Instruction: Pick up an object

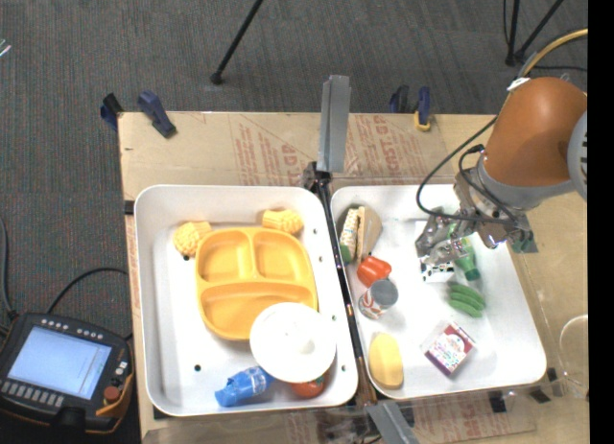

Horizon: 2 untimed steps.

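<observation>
Gripper [443,245] sits low in the right bin [523,300], right of the orange pepper [373,268] and just up-left of the green pod [467,298], atop a small black-and-white object [439,270]; finger opening and grasp cannot be told.

Arm [532,140] reaching in over the right bin [523,313], gripper [439,241] hanging low near the bin's upper right part, just above a small black-and-white object [440,269]. Green pieces [467,296] lying just beside it. Lower down, a pink box [448,349] and a yellow lemon-like object [386,360] sitting apart. Left bin [158,337] carrying a yellow divided tray [251,274], with a white lid [293,341] overlapping its lower corner. Surface [221,150] showing bare brown behind both bins.
</observation>
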Each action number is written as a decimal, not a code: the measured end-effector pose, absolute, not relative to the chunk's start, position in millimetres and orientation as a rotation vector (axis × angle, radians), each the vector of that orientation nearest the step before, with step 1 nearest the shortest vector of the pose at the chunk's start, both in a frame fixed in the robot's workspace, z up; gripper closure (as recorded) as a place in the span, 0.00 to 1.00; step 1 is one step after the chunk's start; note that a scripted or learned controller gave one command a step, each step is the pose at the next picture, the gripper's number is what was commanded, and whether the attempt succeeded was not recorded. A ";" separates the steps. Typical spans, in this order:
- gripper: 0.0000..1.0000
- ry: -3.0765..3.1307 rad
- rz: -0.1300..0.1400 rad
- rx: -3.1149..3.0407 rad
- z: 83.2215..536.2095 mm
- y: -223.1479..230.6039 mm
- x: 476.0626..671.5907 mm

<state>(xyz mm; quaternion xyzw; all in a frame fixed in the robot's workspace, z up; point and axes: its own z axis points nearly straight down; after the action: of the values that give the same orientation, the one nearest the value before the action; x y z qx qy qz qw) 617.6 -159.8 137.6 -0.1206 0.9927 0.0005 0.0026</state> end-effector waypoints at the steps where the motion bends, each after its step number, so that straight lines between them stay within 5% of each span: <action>1: 1.00 3.114 -0.003 -0.263 250.7 -125.3 648.0; 2: 1.00 3.115 0.004 -0.389 241.1 -104.7 644.7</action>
<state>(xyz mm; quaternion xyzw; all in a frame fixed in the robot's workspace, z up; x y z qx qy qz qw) 644.7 -104.7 241.1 -0.1240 0.9923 0.0012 0.0010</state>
